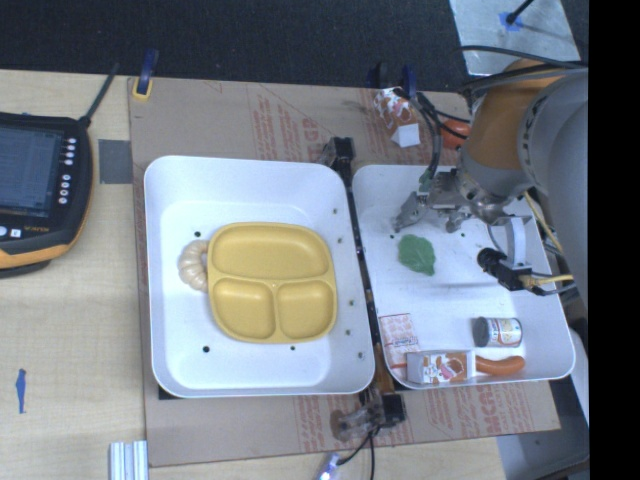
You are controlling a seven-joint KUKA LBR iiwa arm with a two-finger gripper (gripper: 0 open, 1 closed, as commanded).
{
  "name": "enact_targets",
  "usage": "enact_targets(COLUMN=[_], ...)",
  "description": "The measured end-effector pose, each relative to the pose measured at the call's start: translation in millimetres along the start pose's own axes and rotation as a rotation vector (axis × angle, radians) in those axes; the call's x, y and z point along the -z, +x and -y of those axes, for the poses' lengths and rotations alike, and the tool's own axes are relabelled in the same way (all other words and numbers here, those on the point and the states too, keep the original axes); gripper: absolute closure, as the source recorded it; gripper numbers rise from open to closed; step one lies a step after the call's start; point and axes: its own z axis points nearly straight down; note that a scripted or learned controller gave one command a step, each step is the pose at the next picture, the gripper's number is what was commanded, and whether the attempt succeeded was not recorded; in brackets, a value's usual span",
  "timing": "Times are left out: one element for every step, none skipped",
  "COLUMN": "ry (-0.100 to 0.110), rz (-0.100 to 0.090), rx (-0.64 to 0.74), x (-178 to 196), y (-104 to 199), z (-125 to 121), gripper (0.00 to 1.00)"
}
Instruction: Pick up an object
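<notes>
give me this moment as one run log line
arm: over right bin | claw: above green piece, nothing visibly held | left bin: yellow divided tray | pick: not yet done

A light wooden bench [60, 368] fills the frame below a dark strip at the top. A brown cardboard sheet [250, 118] lies on it at centre, bearing 2 white bins [165, 268]. An orange-edged tablet pendant [35, 188] rests at left, a blue mark [20, 389] lower left.

Beige object [192, 264] half under yellow tray [272, 280]
</notes>
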Motion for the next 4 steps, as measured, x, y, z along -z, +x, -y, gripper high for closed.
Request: enact_targets(ry=[0.002, 0.004, 0.004, 0.002], rz=[0.001, 0.001, 0.001, 0.001], rx=[0.001, 0.002, 0.002, 0.003], x=[-0.7, 9.5, 9.5, -0.4], y=[5.7, 4.8, 4.9, 26.3], z=[34.6, 34.6, 34.6, 27.5], gripper=[0.0, 1.0, 0.0, 0.0])
